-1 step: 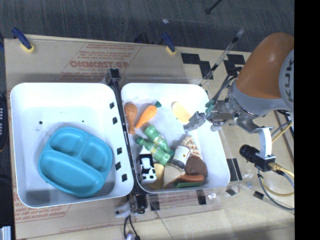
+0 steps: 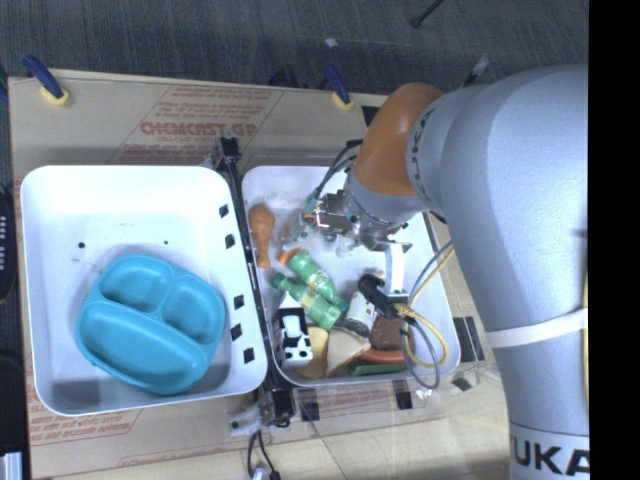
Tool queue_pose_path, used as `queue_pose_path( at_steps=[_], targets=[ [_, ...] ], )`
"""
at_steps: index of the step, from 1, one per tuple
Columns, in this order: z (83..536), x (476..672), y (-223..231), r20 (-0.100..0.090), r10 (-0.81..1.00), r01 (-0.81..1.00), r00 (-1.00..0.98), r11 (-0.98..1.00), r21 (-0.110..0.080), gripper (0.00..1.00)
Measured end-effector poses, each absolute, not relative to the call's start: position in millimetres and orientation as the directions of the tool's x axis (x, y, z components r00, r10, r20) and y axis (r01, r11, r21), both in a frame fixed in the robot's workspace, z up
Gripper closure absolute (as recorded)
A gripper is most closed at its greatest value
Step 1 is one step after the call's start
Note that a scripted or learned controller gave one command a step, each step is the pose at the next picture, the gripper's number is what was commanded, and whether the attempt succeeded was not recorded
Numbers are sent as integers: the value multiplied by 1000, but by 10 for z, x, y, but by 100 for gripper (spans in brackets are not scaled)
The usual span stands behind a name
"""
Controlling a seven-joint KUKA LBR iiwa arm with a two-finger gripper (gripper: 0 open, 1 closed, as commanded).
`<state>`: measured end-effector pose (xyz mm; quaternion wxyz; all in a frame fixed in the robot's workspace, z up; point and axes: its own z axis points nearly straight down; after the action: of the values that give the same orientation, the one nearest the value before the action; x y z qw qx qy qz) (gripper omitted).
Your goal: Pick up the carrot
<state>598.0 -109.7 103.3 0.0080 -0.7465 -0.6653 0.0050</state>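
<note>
1. Left bin (image 2: 40,268) holds a blue divided plate (image 2: 150,320).
2. The carrot (image 2: 262,230) lies along the right bin's (image 2: 262,184) left wall.
3. A green bottle (image 2: 312,286) sits beside it.
4. The gripper (image 2: 325,216) hovers near the carrot; its grip cannot be told.

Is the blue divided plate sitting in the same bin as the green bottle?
No, the blue divided plate lies in the left bin; the green bottle is in the right one.

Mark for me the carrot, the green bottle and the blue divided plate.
carrot (image 2: 262,230), camera view, middle of its orange body by the right bin's left wall.
green bottle (image 2: 312,288), camera view, middle of its body.
blue divided plate (image 2: 150,318), camera view, ridge between its compartments.
</note>
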Motion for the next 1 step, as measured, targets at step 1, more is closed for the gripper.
queue_pose_path(
  at_steps=[1],
  targets=[
    [1189,6009,-1124,-1,994,994,112,-112,-13,100]
  ],
)
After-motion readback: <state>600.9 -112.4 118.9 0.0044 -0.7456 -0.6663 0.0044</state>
